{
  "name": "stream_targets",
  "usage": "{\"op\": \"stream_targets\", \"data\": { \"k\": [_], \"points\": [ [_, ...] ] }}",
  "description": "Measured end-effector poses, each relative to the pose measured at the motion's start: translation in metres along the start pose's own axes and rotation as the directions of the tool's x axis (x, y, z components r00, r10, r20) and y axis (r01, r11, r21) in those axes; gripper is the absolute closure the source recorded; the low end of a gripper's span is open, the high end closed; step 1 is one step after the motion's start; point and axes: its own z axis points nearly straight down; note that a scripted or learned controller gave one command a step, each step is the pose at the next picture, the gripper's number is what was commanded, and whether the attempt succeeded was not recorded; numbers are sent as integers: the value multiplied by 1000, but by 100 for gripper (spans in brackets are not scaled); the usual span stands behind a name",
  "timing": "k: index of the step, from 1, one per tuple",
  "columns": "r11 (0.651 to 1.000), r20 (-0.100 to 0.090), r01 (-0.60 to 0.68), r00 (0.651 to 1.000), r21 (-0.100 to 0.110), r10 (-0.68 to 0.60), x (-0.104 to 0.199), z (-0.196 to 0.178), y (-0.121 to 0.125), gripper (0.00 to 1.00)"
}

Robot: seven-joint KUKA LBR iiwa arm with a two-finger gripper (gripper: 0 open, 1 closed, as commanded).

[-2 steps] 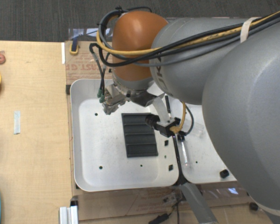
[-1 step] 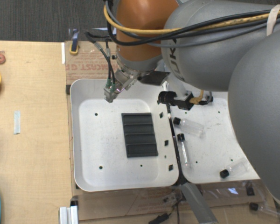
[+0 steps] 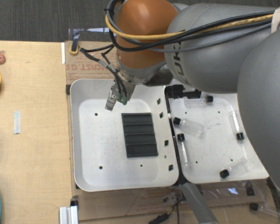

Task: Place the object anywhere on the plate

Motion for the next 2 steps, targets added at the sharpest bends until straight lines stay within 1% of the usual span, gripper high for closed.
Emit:
{"op": "stream_targets", "data": {
  "k": [1,2],
  "points": [
    [995,0,-104,995,0,104,35,5,-1,100],
    [996,-1,89,996,1,-89,84,31,-26,100]
  ]
}}
